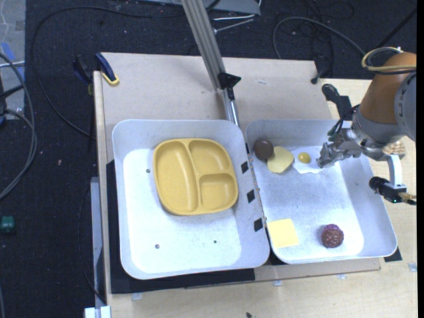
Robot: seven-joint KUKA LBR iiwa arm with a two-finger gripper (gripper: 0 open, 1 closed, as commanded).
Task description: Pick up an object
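Nearest, a yellow square (pixel 283 232) and a dark red ball (pixel 332 236) lie untouched in the right bin (pixel 371 197). Farther back, the gripper (pixel 326 156) hangs over a fried egg (pixel 305 159), likely its target.

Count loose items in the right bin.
5: brown lump, pale yellow piece, fried egg along the far side; yellow square, dark red ball near. End effector may hide more.

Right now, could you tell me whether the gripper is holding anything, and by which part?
It cannot be told. The gripper sits low at the edge of the flat white fried-egg toy with a yellow yolk in the right white bin.
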